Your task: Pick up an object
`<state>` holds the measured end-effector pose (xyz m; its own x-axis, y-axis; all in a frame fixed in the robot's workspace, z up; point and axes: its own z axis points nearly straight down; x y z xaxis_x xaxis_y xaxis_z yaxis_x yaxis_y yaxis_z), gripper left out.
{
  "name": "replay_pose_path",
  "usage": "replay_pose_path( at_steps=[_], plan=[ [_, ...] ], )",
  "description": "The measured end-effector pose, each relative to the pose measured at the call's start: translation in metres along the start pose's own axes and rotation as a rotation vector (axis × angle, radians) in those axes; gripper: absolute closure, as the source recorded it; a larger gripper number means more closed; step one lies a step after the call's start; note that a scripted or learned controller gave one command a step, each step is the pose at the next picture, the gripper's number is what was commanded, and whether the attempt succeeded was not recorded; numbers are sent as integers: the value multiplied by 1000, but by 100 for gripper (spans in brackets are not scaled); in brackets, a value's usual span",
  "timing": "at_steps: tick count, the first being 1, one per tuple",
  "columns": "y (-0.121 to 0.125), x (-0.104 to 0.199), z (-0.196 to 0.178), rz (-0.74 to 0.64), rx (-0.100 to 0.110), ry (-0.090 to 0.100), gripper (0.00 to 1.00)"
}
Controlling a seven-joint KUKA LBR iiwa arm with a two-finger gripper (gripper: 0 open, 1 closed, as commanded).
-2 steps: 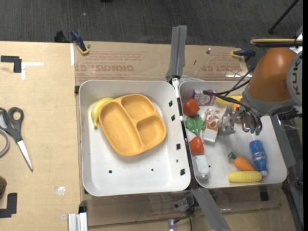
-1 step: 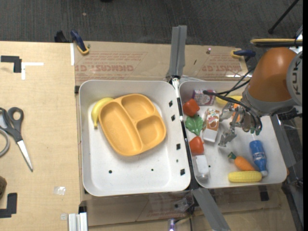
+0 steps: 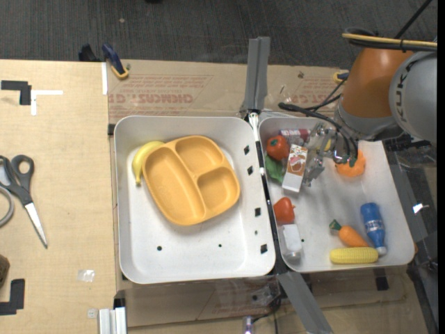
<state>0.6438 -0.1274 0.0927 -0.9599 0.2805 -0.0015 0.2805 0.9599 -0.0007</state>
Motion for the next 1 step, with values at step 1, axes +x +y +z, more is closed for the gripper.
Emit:
replay_pose_path(
  at_steps=[1],
  plan=[
    [-30, 53, 0, -39, 0, -2, 0]
  ],
)
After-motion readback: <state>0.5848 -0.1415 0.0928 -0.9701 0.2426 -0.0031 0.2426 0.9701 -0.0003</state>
